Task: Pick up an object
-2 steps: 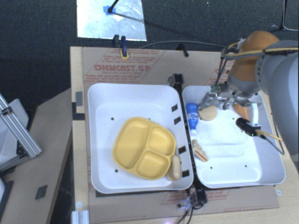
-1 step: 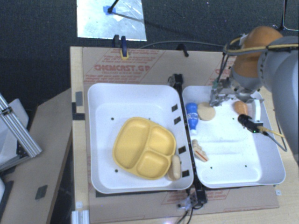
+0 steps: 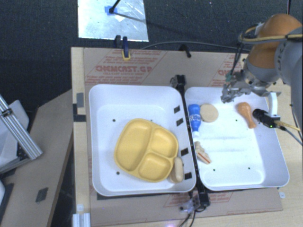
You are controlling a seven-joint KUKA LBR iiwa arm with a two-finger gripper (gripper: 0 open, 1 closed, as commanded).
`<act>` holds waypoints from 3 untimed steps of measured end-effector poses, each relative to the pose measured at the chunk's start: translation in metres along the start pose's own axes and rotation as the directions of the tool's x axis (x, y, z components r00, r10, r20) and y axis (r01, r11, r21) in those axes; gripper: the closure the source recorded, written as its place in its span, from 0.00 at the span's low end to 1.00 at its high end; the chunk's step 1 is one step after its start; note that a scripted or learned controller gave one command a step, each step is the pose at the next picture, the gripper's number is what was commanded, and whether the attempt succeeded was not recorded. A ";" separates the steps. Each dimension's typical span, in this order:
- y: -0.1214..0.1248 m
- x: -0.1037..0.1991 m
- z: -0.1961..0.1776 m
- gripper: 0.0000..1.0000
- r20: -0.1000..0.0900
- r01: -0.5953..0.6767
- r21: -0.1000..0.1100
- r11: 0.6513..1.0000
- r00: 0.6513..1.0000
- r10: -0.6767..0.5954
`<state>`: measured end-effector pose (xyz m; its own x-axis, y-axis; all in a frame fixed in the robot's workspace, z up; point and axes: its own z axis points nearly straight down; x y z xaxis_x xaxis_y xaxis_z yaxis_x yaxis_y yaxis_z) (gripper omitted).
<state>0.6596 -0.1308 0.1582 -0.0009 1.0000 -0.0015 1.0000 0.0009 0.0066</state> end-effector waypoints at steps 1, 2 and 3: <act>0.001 -0.003 -0.066 1.00 0.000 0.003 -0.002 1.000 1.000 -0.003; 0.003 0.003 -0.112 1.00 0.000 0.005 -0.001 1.000 1.000 -0.005; 0.004 0.003 -0.131 1.00 -0.001 0.005 0.001 1.000 1.000 -0.005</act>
